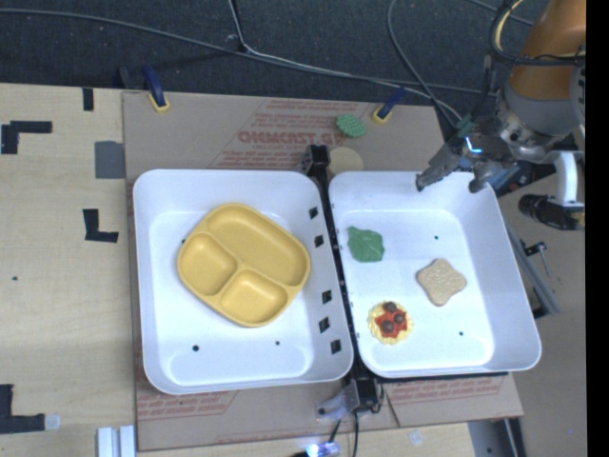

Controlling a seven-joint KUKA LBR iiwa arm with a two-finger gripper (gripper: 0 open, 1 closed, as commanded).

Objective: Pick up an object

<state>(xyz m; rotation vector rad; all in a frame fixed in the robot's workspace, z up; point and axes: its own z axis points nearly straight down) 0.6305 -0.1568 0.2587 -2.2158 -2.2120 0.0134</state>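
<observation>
Tool: the tool [448,168] is seen at the upper right of the frame, over the top rim of the right bin [519,284]; its two fingers are spread apart and nothing is held between them.
Candidates: three small things are found in the right bin, any of which may be taken; a green lump [365,244] near the bin's upper left, a tan toast-shaped piece [441,281] toward the middle right, and a small round pizza-like piece [389,321] with red and dark spots toward the lower middle.
Handling: all three are judged to be light toy foods. The green lump is judged soft and slightly domed, so a hold across its width is advised. The toast piece and the round piece look flat and low, so their edges must be pinched close to the bin floor, and slipping is a risk.
Spacing: the three are set well apart, so room for the fingers is left around each.
Left bin: the left bin [157,284] is occupied by a yellow divided plate [244,264], lying at a slant, its three compartments bare.
Outside: a small green item [350,125] is seen on the surface [57,255] above the bins.
</observation>
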